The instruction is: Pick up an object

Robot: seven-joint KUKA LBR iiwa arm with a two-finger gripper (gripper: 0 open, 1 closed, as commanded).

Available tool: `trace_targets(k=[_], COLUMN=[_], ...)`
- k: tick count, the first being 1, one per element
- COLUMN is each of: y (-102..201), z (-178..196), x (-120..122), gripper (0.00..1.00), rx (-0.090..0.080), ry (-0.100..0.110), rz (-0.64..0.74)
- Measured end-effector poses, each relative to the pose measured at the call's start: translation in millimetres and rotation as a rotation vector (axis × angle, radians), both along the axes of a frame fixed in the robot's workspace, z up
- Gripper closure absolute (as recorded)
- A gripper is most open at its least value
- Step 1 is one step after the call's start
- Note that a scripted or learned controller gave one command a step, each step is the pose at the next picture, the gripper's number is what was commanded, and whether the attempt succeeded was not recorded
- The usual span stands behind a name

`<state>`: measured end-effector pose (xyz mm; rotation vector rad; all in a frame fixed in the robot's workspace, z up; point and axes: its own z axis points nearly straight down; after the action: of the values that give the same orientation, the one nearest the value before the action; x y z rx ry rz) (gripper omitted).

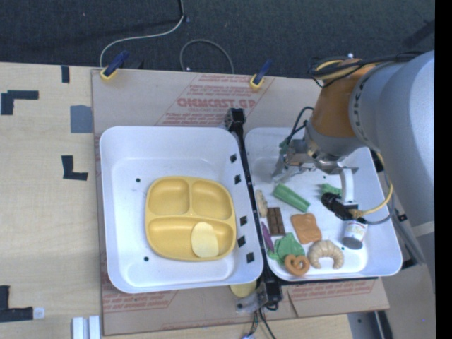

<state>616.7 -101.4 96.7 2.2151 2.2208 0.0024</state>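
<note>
Jaws: the state cannot be told; the gripper (291, 167) sits low in the far left part of the right bin (385, 260), its tips blurred against the white floor and partly hidden by the wrist.

Arm (395, 111): grey, with an orange band (332, 111) above the wrist, reaching in from the right over the far side of the right bin.

Right bin, contents:
- Green stick (292, 198), lying at a slant just near of the gripper; whether they touch cannot be told.
- Small green piece (330, 188), right of the stick, near the arm's cable.
- Black and white fitting (342, 198) with a yellow cable (378, 209), hanging from the wrist over the bin's middle.
- Small white jar (354, 234) with a dark top, toward the right wall.
- Tan bread slice (306, 227), near the middle.
- Brown chocolate bar (275, 220), just left of the bread.
- Purple strip (267, 236), along the left wall.
- Pale stick (262, 203), far of the purple strip, by the left wall.
- Green leafy piece (287, 246), near of the chocolate bar.
- Pretzel (296, 264), at the near edge, touching the leafy piece.
- Croissant (326, 253), just right of the pretzel.

Left bin (113, 189), contents:
- Yellow divided plate (169, 196), in the middle.
- Pale yellow round chip (205, 241), lying in the plate's near compartment.

Surroundings: both bins rest on a cardboard sheet (176, 101) held by two clamps (113, 66) at its far edge, on a wooden bench (42, 210).
</note>
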Motion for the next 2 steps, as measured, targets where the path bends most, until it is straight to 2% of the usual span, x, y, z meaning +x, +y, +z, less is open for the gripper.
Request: trace_targets(k=[1,2], y=[-0.1,-16.8], z=[-0.8,-10.0], x=[-0.3,-30.1], gripper=[0.00,0.00], rx=[0.000,0.002], ry=[0.001,-0.002], rz=[0.000,-0.001])
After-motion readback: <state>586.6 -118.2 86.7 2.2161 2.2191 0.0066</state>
